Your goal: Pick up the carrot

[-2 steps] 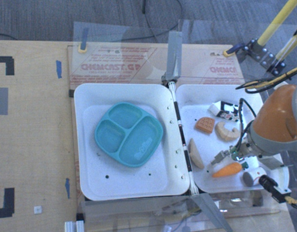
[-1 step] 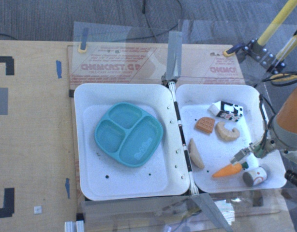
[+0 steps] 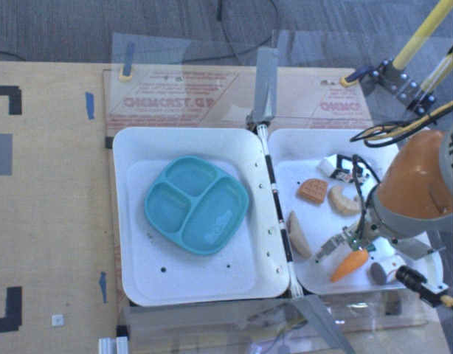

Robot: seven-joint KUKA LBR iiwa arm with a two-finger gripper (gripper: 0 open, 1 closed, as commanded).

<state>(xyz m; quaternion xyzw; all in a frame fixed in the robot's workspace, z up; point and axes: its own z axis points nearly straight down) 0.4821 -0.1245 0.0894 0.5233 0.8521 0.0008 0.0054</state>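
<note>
We've got the tool (image 3: 343,243) over the carrot (image 3: 349,264) nr the right bin's (image 3: 285,147) front edge; can't tell its state, next: descend & close

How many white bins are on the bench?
2. The left bin holds a teal divided plate. The right bin holds the carrot and other toy food, under the arm.

Claw (image 3: 343,246) just above carrot (image 3: 349,264), R bin (image 3: 285,150)
</note>
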